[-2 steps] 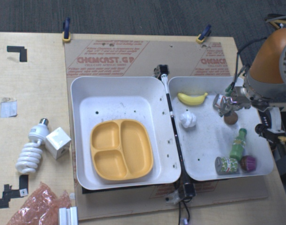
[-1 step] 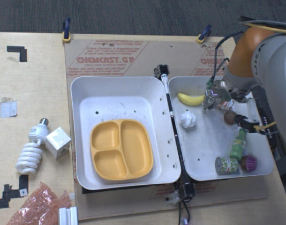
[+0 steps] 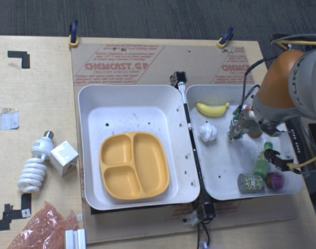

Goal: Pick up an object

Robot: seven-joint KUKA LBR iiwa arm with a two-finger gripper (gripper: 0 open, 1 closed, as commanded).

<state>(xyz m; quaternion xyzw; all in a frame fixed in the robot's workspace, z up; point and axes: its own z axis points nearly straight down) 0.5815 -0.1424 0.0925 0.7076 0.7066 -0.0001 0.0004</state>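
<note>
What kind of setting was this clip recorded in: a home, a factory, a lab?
Most likely a robotics lab bench set up for grasping trials. Two white bins sit on a protective sheet held by blue clamps, the right bin holds toy-like items such as a banana, and black tape markers dot the bench.

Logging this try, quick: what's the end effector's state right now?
End effector: low in the right bin, beside the banana; open or closed cannot be told.
</note>
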